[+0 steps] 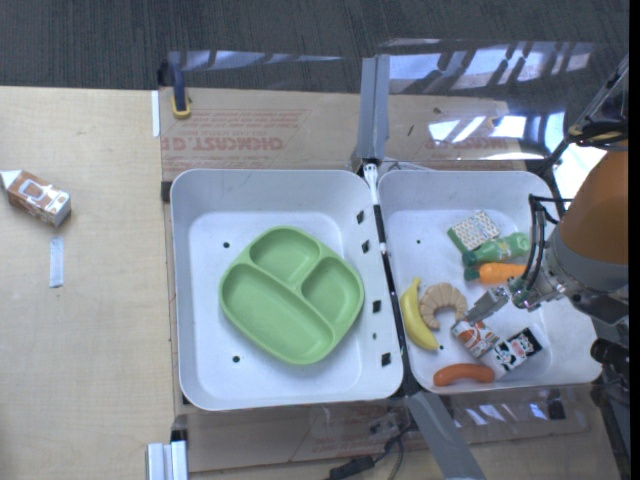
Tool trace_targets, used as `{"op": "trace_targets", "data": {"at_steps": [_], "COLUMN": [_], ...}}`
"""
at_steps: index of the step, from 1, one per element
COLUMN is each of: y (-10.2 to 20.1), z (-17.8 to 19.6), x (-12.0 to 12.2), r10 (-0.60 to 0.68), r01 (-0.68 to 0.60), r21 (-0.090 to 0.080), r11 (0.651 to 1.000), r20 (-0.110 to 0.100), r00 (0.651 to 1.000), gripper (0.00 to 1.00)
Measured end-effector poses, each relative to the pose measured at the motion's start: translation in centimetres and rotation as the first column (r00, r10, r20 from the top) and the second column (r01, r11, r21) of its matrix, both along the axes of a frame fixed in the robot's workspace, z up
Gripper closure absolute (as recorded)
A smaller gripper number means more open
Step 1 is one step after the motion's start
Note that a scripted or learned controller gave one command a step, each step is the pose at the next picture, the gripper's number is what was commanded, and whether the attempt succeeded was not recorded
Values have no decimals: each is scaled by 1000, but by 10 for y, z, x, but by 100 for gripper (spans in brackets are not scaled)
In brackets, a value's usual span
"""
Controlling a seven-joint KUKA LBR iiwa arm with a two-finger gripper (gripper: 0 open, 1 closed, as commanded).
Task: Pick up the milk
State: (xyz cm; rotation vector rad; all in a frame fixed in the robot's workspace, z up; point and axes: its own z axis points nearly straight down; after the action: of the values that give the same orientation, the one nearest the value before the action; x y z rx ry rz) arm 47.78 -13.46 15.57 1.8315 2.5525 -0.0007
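The milk (520, 350) is a small carton with black and white cow patches, lying near the front right of the right bin (400, 208). A red and white carton (476, 339) lies right beside it on its left. My gripper (492, 304) reaches in from the right and hangs over the bin just up and left of the milk, between the orange carrot (500, 273) and the red and white carton. I see nothing held in it. The arm's orange band (600, 213) stands at the right edge.
Around the gripper lie a croissant (441, 303), a banana (417, 318), a sausage (463, 374), a green packet (497, 249) and a cracker box (473, 231). The left bin (190, 298) holds a green divided plate (290, 295). A small carton (38, 198) lies on the bench at far left.
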Motion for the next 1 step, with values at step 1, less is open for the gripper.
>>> {"op": "trace_targets", "data": {"at_steps": [1], "y": [-12], "z": [-65], "x": [-1], "r10": [100], "r01": [-100], "r21": [1], "r11": [995], "r20": [-2], "r00": [995], "gripper": [0]}}
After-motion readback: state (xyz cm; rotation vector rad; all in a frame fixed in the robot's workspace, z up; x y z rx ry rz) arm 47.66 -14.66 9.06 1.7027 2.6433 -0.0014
